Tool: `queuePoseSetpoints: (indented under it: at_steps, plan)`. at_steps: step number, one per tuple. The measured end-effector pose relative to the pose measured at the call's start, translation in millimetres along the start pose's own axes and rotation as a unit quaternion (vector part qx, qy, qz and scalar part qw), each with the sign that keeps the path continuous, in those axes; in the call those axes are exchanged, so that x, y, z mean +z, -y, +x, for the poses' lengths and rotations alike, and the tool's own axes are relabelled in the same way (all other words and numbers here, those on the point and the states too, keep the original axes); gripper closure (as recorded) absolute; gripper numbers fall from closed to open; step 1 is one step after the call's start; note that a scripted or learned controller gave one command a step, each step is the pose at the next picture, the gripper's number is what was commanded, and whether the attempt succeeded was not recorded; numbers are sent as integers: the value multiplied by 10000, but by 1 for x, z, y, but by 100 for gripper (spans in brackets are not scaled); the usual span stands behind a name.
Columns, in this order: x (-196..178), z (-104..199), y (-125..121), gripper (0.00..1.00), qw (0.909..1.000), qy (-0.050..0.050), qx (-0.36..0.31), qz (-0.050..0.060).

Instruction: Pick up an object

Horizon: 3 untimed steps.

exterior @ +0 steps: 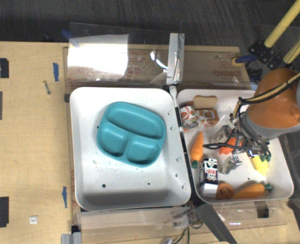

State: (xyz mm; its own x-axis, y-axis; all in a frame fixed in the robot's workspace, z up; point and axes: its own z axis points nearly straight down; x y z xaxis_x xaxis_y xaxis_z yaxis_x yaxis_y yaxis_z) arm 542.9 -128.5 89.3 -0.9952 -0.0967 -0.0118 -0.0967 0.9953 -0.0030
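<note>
The task names no particular object, so the likeliest candidates are the toys heaped in the right bin [287, 184]: an orange carrot [197, 145] lying near its left wall at about nine o'clock from the bin's middle, a second carrot [251, 190] along the front edge at about five o'clock, a yellow piece [260, 164] just right of the middle, a small black-and-white carton [209, 170] at seven o'clock, and a bread-like slice [205, 102] at eleven o'clock. The gripper [234, 159] sits low among them near the bin's middle, beneath the orange wrist band [276, 103]; cables and clutter hide its tips, so I cannot tell whether it is spread, pressed together or pinching anything. To do this step well, I would judge that the arm should settle squarely over one isolated item, such as the front carrot, rather than the tangle at the centre, and close across the narrow width. The left bin [84, 177] holds a teal divided tray [131, 133], well apart from the action.
</note>
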Motion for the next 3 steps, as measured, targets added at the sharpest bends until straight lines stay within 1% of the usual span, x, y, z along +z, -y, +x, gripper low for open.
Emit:
queuePoseSetpoints:
  at_steps: [1, 2, 3]
  plan:
    - [0, 13, -8, 0, 9990, 14, 446, 2]
    - [-1, 17, -27, 0, 9988, 14, 495, 6]
    - [0, 14, -27, 0, 9926, 2, 1213, -8]
